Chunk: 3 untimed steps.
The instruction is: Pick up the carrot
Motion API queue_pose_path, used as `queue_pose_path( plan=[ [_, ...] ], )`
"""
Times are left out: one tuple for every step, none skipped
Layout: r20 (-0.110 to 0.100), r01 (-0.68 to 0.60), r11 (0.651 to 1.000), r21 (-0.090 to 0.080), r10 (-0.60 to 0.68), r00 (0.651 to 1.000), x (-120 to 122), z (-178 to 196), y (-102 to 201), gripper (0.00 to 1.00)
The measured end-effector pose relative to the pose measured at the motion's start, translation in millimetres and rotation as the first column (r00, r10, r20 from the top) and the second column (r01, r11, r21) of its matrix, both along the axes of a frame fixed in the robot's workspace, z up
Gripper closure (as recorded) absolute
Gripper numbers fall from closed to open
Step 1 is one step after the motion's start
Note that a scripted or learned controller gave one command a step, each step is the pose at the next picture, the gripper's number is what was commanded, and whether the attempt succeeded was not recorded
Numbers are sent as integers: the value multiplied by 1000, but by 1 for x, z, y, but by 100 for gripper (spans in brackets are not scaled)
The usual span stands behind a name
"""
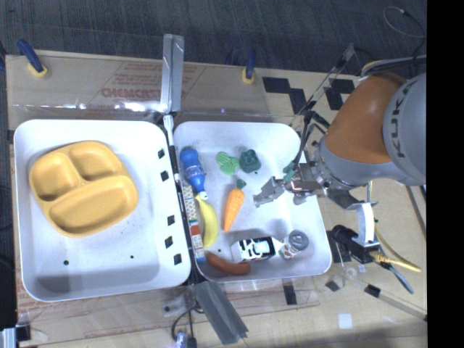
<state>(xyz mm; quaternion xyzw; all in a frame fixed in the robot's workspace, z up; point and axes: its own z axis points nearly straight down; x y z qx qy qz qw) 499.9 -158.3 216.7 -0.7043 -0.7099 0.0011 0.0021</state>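
The carrot (233,207) is orange with a green top. It lies at a slant in the middle of the right bin (279,132), leafy end pointing up and to the right. My gripper (265,193) hovers just right of the carrot's top, a short gap away. It is open and there is nothing between its fingers. The grey arm with its orange band reaches in from the right, over the bin's right rim.
Around the carrot lie a banana (208,223), a blue bottle (192,167), two green toys (228,163) (250,160), a brown sausage (228,265), a black-and-white bottle (256,248) and a small can (297,241). The left bin (43,274) holds a yellow divided plate (82,187).
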Motion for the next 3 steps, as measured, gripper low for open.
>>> queue_pose_path(
  plan=[
    [2, -177, 984, -1, 177, 984, 34, -126, 45, 0],
    [0, -182, 983, -1, 182, 983, 34, -116, 45, 100],
    [3, -341, 940, -1, 341, 940, 47, 28, 93, 100]
  ],
)
